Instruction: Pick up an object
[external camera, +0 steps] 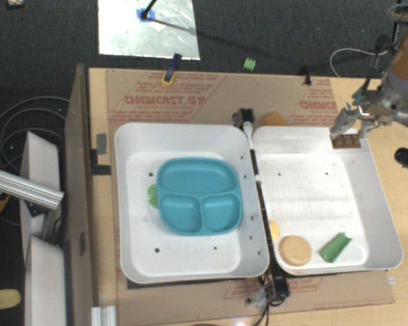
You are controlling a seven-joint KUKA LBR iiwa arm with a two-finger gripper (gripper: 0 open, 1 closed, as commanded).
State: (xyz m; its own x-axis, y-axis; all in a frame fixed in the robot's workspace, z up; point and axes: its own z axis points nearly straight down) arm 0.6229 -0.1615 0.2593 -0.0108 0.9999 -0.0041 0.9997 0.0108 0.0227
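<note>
Brown block [346, 141] under gripper [349, 122]

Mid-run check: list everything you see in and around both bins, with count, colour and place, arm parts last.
left bin: 1, white, left half of bench
right bin: 1, white, right half of bench
tray: 1, teal, three compartments, middle of left bin
green piece: 1, green, at tray's left edge, mostly hidden
round disc: 1, tan, near edge of right bin
green block: 1, green, right of the disc
brown block: 1, brown, far right corner of right bin
gripper: 1, grey, just above the brown block
</note>
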